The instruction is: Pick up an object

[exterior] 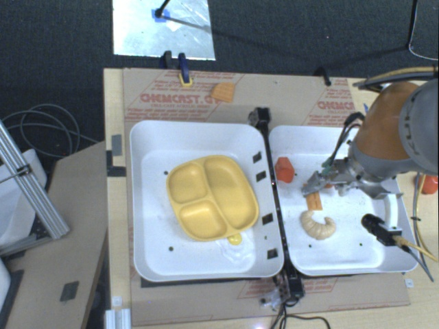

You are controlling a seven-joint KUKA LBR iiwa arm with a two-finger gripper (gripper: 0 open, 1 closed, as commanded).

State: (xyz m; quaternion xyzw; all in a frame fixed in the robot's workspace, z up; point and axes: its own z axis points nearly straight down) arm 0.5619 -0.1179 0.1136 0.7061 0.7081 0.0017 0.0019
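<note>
Dark carpet (55, 53) surrounds your counter (114, 211), and a shiny silver sheet (163, 19) lies on the carpet behind it.

- Counter cover: brown sheet (288, 101), printed "CHEMCAST" in red along the back strip, and again, slanted, at the right. The smaller print beneath is too small to read.
- Loose on the brown sheet: one orange chip (223, 92), behind the left bin.
- Left bin (147, 204): a yellow three-part plate (212, 197), with a small yellow piece (234, 238) touching its front edge.
- Right bin (343, 256): a red block (284, 169) near the left wall, a cream crescent (318, 225) toward the front, and a short orange stick (314, 201) between them.
- Tool (317, 185): low over the right bin, its tip just above the orange stick. You cannot tell how far it is open, nor whether it has hold of anything.
</note>
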